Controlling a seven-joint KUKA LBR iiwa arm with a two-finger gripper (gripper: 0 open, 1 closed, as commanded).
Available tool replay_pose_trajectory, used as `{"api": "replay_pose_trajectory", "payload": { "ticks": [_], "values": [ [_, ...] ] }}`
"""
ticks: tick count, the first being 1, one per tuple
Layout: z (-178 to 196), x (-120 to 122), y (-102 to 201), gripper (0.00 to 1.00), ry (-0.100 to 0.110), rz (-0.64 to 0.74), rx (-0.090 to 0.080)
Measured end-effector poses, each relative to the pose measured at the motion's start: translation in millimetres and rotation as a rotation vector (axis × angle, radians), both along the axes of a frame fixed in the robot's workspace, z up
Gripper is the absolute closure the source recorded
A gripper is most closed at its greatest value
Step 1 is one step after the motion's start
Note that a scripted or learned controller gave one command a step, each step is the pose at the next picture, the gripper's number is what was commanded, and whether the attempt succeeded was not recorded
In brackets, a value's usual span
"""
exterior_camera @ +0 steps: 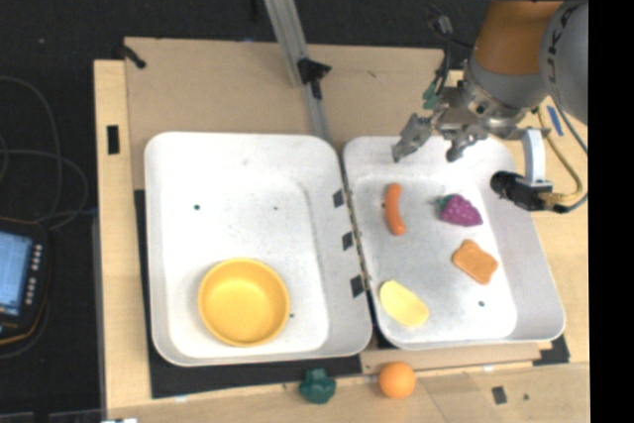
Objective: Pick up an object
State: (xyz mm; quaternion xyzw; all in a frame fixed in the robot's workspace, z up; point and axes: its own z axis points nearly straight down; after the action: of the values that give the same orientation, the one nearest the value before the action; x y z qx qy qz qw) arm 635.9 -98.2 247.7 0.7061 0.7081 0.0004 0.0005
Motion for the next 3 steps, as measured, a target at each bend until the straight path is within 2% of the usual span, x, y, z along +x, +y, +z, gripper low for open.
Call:
{"api": "replay_pose_trajectory", "payload": {
  "ticks": [1, 2, 3],
  "values": [
    [0.0, 0.0, 0.0, 0.0, 0.0, 0.0, 0.0],
    [-42.7, -1.5, -4.6, 0.0, 0.004, -0.004, -0.002],
    [-101.5, -10.7, -2.6, 0.0, 0.007, -0.004, -0.001]
  ]
}}
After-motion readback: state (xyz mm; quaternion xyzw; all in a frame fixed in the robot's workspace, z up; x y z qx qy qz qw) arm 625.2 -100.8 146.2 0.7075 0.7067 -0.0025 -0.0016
